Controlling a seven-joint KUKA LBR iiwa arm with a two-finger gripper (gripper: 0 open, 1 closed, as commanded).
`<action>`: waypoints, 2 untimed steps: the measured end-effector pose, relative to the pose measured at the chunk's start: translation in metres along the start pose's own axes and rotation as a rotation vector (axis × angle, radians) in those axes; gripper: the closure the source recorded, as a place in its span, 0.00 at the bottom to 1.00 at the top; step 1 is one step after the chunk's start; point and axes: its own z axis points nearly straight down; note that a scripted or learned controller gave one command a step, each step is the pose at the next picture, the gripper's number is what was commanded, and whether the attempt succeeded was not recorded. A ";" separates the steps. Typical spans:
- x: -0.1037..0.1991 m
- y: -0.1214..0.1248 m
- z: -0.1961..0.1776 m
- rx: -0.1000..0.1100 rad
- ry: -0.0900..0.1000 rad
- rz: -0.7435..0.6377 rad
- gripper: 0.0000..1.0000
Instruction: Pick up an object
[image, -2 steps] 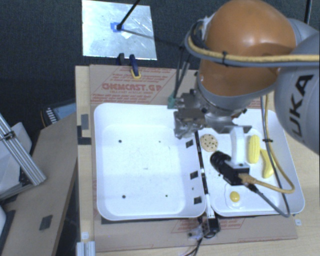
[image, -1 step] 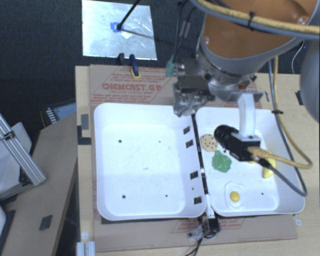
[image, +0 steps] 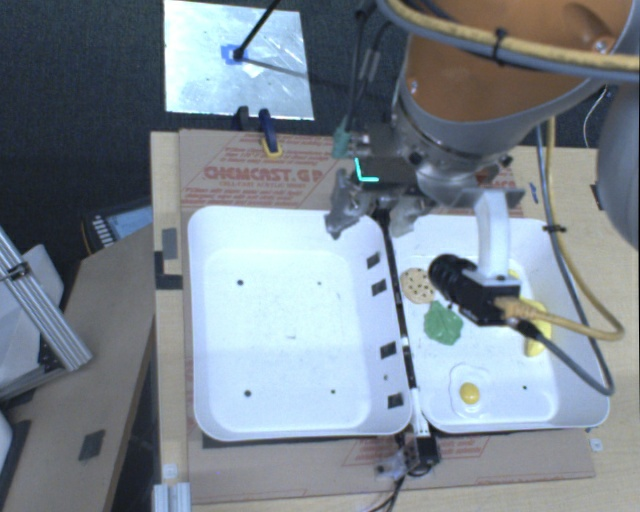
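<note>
The right bin (image: 575, 395) holds a round tan cracker with dots (image: 418, 286), a green lump (image: 442, 324), a toy fried egg (image: 469, 391) and a yellow piece (image: 533, 320) partly hidden by a cable. My gripper (image: 372, 216) hangs over the far end of the divider between the two bins, up and left of the cracker. Its fingers (image: 341, 218) stand open and I see nothing between them. The big grey and orange arm body covers the far part of the right bin.
The left bin (image: 215, 240) lies beside the right one on a cardboard sheet (image: 255, 172). A black cylinder (image: 462, 287) with a yellow cable (image: 575, 325) hangs from the arm over the right bin, close to the green lump. A shiny plate (image: 238, 60) lies beyond the bench.
</note>
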 end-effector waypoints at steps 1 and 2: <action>0.000 0.001 -0.011 -0.003 0.001 -0.006 1.00; 0.000 0.000 -0.049 -0.002 0.001 -0.001 1.00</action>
